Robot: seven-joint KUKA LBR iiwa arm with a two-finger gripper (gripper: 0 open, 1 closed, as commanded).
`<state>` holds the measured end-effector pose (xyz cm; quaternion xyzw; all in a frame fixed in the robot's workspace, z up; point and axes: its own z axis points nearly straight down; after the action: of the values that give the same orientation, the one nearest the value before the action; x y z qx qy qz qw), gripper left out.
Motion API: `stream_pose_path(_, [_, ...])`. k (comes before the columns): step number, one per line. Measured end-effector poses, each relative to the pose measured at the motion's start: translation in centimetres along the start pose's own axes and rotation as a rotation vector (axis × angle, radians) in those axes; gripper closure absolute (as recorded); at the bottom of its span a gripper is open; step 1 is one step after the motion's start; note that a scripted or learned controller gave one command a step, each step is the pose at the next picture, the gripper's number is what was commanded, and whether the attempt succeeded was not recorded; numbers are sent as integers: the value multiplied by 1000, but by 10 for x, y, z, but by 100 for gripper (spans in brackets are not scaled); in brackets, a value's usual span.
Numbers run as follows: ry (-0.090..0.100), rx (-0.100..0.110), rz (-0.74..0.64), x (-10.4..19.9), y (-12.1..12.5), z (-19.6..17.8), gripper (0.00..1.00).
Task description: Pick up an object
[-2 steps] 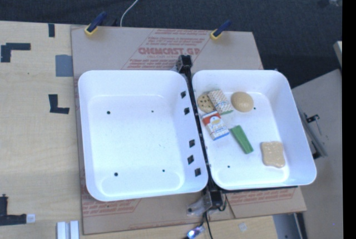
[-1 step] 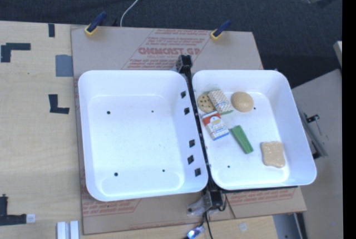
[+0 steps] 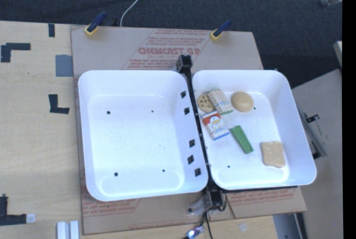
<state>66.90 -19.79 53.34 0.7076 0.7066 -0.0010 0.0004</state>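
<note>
The right bin (image 3: 289, 121) holds several small objects. A round cookie (image 3: 204, 103) lies at its left wall, with a checkered packet (image 3: 220, 101) beside it. To the right sits a tan bun (image 3: 242, 101). Below them lies a small red, white and blue box (image 3: 215, 125). A green stick-shaped piece (image 3: 242, 139) lies slanted in the middle. A pale slice of toast (image 3: 273, 154) rests near the bin's lower right corner.
The left bin (image 3: 133, 132) stands beside the right one, joined by a black clip strip (image 3: 192, 138). Both rest on a brown cardboard sheet (image 3: 161, 51) held by two blue-yellow clamps (image 3: 95, 23) at the back. A cable runs off the back edge.
</note>
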Motion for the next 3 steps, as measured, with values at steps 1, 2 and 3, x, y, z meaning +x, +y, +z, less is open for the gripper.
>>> stream_pose_path(1, [0, 0, -1, -27, 0, 0, 100])
stream_pose_path(2, [3, -1, -9, 40, 1, -1, 100])
stream_pose_path(3, [0, 0, 1, -18, 0, 0, 100])
